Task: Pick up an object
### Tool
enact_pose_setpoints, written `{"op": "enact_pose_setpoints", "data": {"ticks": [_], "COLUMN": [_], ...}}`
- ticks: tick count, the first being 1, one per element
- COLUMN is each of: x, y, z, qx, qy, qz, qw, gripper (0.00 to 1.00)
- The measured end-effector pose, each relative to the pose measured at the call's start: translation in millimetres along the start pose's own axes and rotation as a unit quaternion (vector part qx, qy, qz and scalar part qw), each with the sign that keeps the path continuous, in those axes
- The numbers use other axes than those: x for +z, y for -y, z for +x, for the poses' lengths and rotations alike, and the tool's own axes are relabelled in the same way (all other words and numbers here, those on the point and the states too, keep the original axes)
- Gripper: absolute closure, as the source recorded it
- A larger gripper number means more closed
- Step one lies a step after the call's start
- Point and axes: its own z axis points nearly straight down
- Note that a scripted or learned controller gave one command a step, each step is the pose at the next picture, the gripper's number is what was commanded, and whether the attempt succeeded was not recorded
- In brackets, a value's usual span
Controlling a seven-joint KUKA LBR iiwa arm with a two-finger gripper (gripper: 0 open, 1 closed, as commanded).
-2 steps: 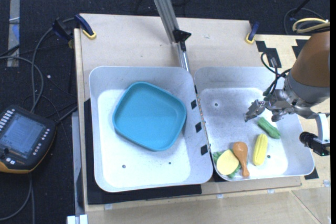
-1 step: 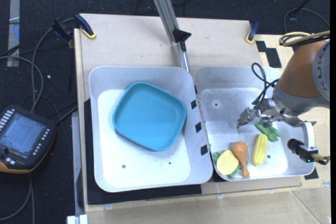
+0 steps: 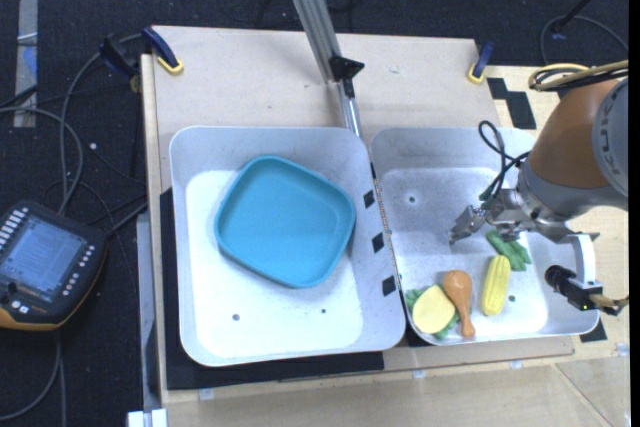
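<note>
The arm (image 3: 585, 150) comes in from three o'clock and bends down over the right bin (image 3: 420, 165), its gripper (image 3: 468, 225) low above the bin floor near the middle of that bin. The fingers look spread a little way apart with nothing between them (the tips are small and dark, so how wide cannot be told closely). Just beside the gripper toward four o'clock lies a green vegetable (image 3: 510, 249), its long axis running from ten to four o'clock. Below it a yellow corn cob (image 3: 496, 284) lies nearly upright in the view, long axis from twelve to six o'clock, tilted slightly toward one. Beside it at nine o'clock an orange drumstick-shaped toy (image 3: 460, 297) points its thin end toward five o'clock, and it touches a yellow-green round piece (image 3: 432, 309) at the bin's lower edge. The left bin (image 3: 200, 165) holds a blue square plate (image 3: 286, 220), lying flat.
</note>
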Motion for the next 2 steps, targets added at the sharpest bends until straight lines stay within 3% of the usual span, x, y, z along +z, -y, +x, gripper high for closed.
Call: {"op": "enact_pose_setpoints", "data": {"ticks": [1,2], "x": [-11,-71], "y": [-1,4], "z": [0,1], "qx": [0.0,0.0], "qy": [0.0,-0.001], "qz": [-0.001,0.0], "qw": [1.0,1.0], "gripper": [1.0,1.0]}}
